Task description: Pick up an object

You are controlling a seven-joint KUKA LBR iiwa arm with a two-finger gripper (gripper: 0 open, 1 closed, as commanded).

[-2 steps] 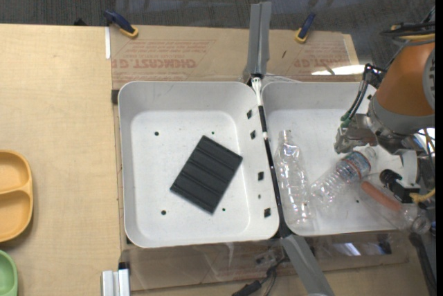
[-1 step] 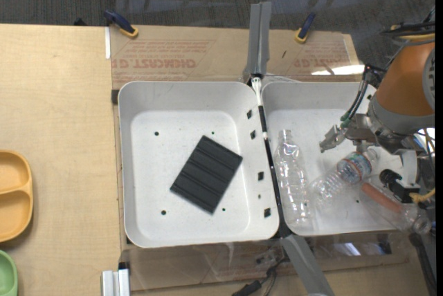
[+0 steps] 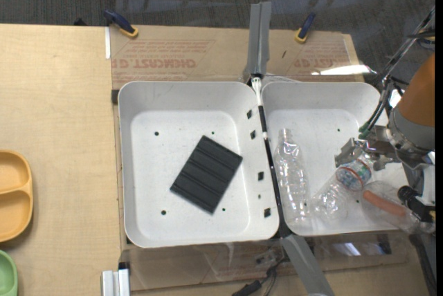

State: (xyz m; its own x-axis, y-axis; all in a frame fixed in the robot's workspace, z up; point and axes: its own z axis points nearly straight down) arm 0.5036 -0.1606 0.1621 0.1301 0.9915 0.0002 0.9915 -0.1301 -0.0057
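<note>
Two white bins side by side on the bench. Left bin: one black ribbed pad, lying flat and skewed, near the middle of the floor.

Right bin: a crushed clear bottle along the left side, close to the wall shared with the other bin. A second clear bottle lies at a slant beside it, its labelled cap end up toward my gripper. An orange-red stick lies on the floor near the bin's right corner, just right of that bottle.

My arm comes in from the right, orange band at the frame edge. My gripper sits low over the right side of the right bin, right above the cap end of the slanted bottle. The metal parts and clear plastic blur together there; I cannot tell how wide it stands, nor whether anything sits between the tips.

Outside the bins: cardboard behind, held by two clamps; an orange tray at the far left.
</note>
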